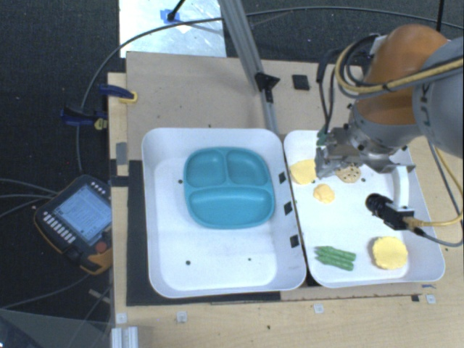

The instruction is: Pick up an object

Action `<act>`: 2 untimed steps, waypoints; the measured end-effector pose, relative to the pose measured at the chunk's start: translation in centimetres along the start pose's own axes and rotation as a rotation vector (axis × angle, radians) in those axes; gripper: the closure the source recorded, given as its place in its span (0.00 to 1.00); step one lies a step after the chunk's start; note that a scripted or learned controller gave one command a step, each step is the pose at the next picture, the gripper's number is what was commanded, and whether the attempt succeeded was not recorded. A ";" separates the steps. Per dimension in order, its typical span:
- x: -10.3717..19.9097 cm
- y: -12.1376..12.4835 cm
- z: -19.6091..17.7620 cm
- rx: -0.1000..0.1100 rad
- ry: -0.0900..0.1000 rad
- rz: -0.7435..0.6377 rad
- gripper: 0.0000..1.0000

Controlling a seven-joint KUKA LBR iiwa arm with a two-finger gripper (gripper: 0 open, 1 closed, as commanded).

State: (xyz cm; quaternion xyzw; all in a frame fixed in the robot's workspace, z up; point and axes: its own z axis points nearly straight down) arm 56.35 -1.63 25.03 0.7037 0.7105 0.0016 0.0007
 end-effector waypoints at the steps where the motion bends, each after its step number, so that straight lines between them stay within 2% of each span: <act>1: 4.1 2.4 1.1 0.001 0.000 0.000 1.00; 2: 9.6 4.9 1.6 0.000 0.002 -0.001 1.00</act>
